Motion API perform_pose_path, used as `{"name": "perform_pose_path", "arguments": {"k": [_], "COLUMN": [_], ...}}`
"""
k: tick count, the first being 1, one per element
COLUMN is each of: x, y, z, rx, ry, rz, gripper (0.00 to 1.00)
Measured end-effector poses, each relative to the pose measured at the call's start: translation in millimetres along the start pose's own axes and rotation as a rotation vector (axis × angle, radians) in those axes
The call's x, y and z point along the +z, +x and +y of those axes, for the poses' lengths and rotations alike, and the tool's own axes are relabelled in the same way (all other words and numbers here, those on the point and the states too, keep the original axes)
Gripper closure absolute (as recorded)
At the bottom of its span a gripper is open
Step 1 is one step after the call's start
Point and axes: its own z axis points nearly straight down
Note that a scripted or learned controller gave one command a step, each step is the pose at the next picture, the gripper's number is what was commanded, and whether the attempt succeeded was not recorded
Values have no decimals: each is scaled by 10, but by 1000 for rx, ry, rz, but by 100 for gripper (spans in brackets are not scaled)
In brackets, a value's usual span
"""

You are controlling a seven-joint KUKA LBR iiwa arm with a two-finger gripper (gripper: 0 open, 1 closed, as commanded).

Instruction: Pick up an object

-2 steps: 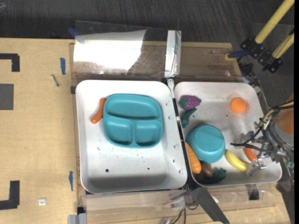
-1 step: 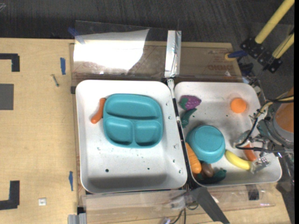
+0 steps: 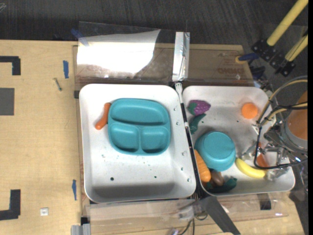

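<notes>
Right bin (image 3: 230,98) crowded, fingers (image 3: 268,156) by its right rim above banana (image 3: 250,169), grip state unclear

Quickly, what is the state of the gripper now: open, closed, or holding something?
Gripper: it cannot be told. It hangs over the right end of the right bin, close to the banana.

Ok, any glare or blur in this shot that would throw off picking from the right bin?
Camera view: strong glare washes out the clear sheet behind the left bin; soft sheen on the right bin floor by the orange ball. The gripper area at the right edge is blurry and cluttered with cables; the banana reads sharper.
</notes>
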Motion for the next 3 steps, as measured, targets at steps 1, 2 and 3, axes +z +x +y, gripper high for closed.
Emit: {"name": "perform_pose_path", "arguments": {"k": [1,2,3], "x": [-4,-8,9], "y": [-119,-257,-946], "z": [155,438,157], "rx": [-274,-698,-407], "ry": [-2,-4,-7], "rz": [3,1,0], "gripper": [0,0,0]}}
